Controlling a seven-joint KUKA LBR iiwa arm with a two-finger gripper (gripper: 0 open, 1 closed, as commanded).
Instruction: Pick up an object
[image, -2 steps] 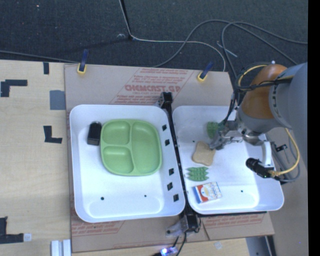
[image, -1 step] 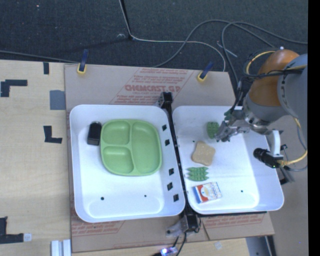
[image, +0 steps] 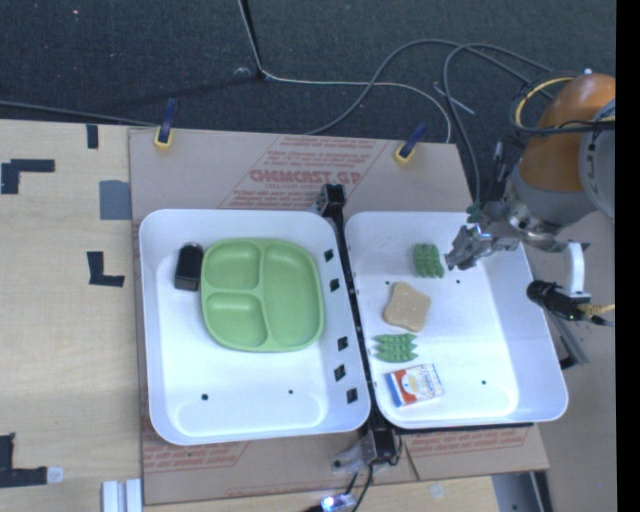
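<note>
Where bins meet, claw (image: 456, 257) beside green block (image: 428, 260).

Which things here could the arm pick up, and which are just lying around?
Pick candidates, right bin: green block, nearest the gripper; tan piece; green pea pods; small carton.

Lying about, left bin: green divided plate; black item.

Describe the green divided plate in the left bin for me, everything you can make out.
The green divided plate is light green, looks like plastic, a rounded rectangle with three compartments: one tall on its right, two smaller on its left. All three look empty. It lies flat, slightly rotated, on the floor of the left bin, toward the upper middle. A small black object sits against its upper-left edge. Nothing else touches it.
</note>
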